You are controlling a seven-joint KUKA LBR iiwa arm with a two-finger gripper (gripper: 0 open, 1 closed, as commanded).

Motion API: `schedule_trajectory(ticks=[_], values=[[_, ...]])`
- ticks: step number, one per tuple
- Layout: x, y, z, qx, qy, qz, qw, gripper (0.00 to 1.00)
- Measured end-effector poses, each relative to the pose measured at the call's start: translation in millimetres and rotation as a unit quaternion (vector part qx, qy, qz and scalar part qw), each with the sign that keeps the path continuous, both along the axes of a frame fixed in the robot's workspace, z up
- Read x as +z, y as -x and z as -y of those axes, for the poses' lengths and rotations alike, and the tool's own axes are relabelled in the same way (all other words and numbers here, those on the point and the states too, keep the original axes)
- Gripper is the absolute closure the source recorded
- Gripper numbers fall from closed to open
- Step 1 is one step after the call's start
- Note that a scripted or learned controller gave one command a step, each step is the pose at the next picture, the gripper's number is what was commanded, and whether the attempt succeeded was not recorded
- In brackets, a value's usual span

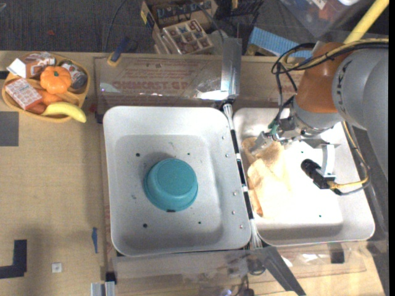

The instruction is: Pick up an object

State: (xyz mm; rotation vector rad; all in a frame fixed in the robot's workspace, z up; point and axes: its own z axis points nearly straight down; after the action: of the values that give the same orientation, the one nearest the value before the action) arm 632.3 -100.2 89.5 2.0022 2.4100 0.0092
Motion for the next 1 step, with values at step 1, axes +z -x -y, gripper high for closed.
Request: schedule_trajectory(ticks=[1], values=[[11.8,-1.3,1.2,-0.001,-0.0003,0.003,1.0,1.0]])
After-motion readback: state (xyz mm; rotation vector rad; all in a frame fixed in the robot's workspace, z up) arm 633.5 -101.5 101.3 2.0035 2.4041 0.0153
